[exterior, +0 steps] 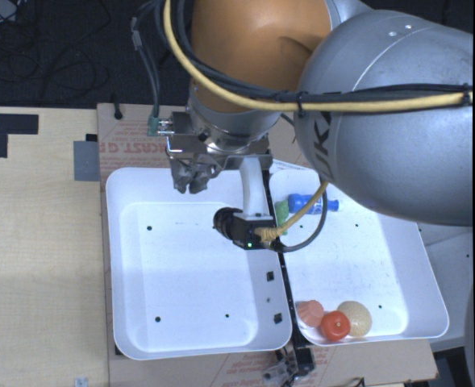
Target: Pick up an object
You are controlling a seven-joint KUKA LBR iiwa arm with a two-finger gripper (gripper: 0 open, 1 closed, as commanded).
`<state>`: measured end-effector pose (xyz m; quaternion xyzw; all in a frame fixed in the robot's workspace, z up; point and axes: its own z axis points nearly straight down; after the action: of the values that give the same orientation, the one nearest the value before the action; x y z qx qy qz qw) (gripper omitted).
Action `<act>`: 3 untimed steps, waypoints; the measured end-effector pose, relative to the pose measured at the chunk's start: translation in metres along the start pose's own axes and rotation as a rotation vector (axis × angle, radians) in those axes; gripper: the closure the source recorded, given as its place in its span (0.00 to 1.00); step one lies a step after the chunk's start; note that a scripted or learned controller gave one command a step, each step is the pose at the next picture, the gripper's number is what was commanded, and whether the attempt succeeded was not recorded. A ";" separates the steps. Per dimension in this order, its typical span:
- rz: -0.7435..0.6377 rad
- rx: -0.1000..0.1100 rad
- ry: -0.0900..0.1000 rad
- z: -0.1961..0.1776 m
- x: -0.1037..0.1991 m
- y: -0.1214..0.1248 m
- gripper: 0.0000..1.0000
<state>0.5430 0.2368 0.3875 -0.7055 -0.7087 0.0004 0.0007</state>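
My gripper (193,180) hangs over the far rim of the left bin (185,285), with nothing visible in it. In the right bin (370,252), a blue object (311,204) and a green piece (281,210) lie at the far left corner, partly hidden by the arm. At the near left corner of that bin sit a red tomato-like ball (335,326), a beige ball (356,317) and a salmon-pink piece (309,310), all close together.
The arm's big grey and orange body (318,63) covers the far side of the right bin. A raised divider (284,289) separates the two bins. Brown cardboard (132,139) lies under them, with a pale bench to the left.
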 end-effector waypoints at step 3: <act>0.002 -0.015 0.007 -0.090 0.007 -0.067 0.00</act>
<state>0.4766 0.2430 0.4777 -0.7061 -0.7081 -0.0075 -0.0020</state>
